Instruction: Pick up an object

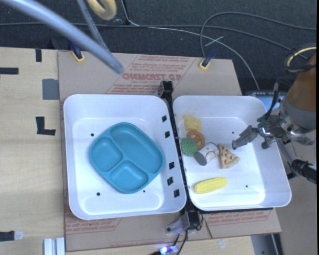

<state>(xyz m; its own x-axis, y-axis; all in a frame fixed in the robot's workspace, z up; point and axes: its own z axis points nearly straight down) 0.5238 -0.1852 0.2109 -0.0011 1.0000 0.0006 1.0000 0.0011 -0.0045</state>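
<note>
Nearest the camera, one yellow corn cob lies on the floor of the right bin, toward its front edge. Behind it sits a small cluster: one pizza slice, one small white-and-red item, one grey piece and one green piece, all close together. Just past those rest one orange ring and, farther back, one pale yellow piece. That makes seven objects in the right bin.

Beside it, the left bin holds one blue divided tray with three compartments, lying roughly in its middle.

At the right bin's right side, the pincer hangs low over the bin floor, just right of the pizza slice and apart from it. Its dark fingers are spread, with nothing between them.

Both bins, two in all, rest on a brown cardboard sheet laid on the wooden counter.
</note>
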